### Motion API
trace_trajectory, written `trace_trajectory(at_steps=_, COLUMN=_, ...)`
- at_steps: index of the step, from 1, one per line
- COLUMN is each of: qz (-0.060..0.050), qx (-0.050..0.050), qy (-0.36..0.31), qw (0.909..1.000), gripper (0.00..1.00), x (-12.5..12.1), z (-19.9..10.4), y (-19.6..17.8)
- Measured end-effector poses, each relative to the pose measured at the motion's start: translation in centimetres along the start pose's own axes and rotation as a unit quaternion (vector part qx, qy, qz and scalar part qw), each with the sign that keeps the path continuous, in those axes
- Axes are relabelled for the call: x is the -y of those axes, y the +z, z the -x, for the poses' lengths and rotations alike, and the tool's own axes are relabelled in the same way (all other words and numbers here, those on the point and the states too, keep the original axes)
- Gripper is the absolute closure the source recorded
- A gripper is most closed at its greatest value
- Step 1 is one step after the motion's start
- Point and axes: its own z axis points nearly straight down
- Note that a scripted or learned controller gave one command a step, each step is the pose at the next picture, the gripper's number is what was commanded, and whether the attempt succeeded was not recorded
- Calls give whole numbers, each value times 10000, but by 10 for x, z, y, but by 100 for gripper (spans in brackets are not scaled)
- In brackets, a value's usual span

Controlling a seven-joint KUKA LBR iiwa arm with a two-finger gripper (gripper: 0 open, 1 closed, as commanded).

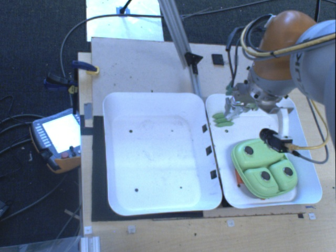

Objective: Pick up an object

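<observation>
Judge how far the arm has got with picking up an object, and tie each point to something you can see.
Done: the hand has reached the right bin and sits low at its far end, by a small green piece. In hand: nothing visibly held; whether it grips that piece cannot be told. Left: securing and lifting an object. The large green three-lobed object lies untouched at the bin's near end.

Dark carpet floor (pixel 31 30) — pale wooden bench (pixel 142 62).
</observation>
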Motion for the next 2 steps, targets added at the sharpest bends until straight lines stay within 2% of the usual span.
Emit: trace_trajectory(at_steps=2, qz=-3, qx=-2, qy=-5, qw=10000, gripper=100, x=3, z=-109, y=-17)
